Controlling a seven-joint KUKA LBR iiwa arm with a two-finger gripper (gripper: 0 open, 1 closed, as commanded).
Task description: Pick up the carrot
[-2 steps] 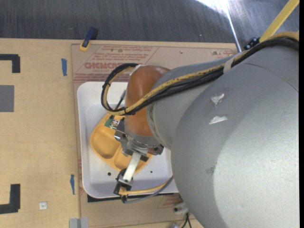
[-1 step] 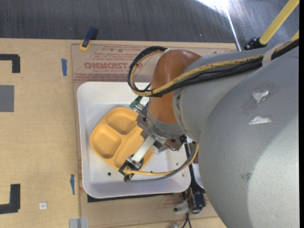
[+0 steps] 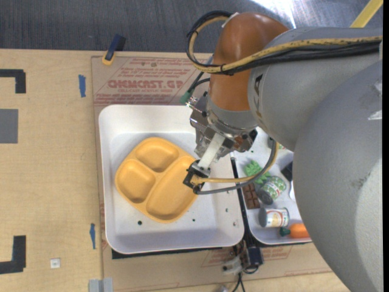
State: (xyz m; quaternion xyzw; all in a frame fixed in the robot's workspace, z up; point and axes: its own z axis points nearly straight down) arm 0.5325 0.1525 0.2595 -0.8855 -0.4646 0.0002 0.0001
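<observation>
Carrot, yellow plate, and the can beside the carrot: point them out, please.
carrot (image 3: 298,230): camera view, on its visible orange end.
yellow plate (image 3: 167,198): camera view, on the floor of its largest compartment.
can (image 3: 275,217): camera view, on its pale labelled side.

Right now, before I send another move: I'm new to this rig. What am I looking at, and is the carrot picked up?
One camera, fixed above the bench, looks down at a slant. The big grey shape with the orange band is the robot arm, reaching in from the right. The left white bin holds a yellow divided plate; the arm's wrist hangs over its right part. The right bin holds small groceries and the orange carrot, lying beside a can. It is not picked up.
</observation>
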